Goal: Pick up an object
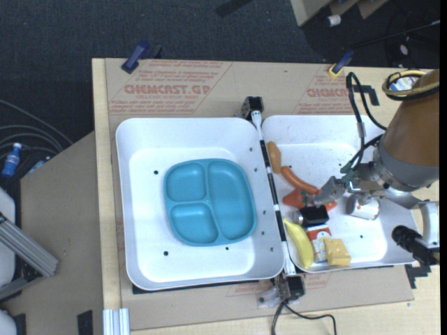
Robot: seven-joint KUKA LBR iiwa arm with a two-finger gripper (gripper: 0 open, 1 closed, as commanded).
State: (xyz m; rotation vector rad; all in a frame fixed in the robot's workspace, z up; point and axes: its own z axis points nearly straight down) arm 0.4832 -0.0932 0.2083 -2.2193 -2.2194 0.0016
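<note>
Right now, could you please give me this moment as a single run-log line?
gripper: over right bin, grasp unclear | nearby: hot dog, banana | left bin: blue divided plate

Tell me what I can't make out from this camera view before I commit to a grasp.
- Gripper: too small and dark against the clutter in the camera view to tell whether its fingers are open or holding anything.
- Red item: partly covered by the gripper; its identity is unclear.
- Small carton: partly hidden by the banana and yellow block; label unreadable.
- Right bin: its far right side is covered by the arm.
</note>
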